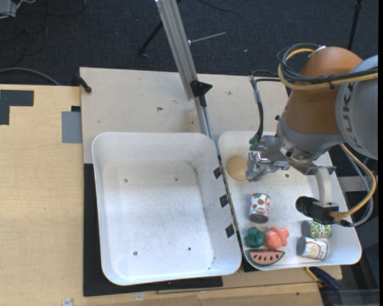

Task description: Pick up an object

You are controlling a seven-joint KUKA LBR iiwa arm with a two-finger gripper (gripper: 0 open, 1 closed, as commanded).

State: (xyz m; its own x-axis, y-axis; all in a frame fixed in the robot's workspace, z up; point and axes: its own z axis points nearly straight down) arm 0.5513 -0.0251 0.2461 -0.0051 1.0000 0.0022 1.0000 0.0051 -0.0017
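Looks like the arm's metal two-finger gripper (260, 162) is parked low in the right white bin (345, 250) just beside the round tan bread-like piece (237, 168) because that's the pick target, though honestly can't tell the claw's state.

Two white bins (154, 209) (345, 250), three small cans (259, 207) (313, 248) (320, 229), one watermelon slice (265, 257), one green toy (254, 238), one orange-red toy (276, 236), one tan round piece (236, 168).
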